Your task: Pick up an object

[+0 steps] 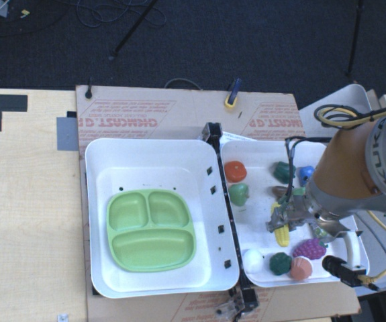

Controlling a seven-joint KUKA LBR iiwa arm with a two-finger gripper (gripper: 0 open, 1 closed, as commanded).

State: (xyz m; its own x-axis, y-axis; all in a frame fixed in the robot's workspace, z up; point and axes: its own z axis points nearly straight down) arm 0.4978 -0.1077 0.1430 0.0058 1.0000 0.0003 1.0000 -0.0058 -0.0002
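Objects lie in the right bin (263, 154), and I count about nine small toys there. One red tomato (235, 172) is near the divider, and one light green piece (238, 193) is just below it. One dark green piece (283, 172) and one blue ball (305, 174) are at the far side, partly behind the arm (346, 170). One yellow corn (282, 234) lies in the middle of this bin. Near the front edge I see one white ball (253, 258), one dark green lump (280, 263), one pink piece (301, 267) and one purple grape bunch (309, 249).

Two white bins stand side by side. The left bin (112, 163) contains one green plate (151, 239) with three compartments.

One gripper (283, 219) reaches in from the right and is low in the right bin. The corn is directly under its tip and seems to touch it. The grapes are just beside it on the right, and the light green piece is near it on the left. The other toys are more apart.

The fingers are dark and small in this view, so I cannot tell if they are spread or pressed together, or if they pinch the corn.
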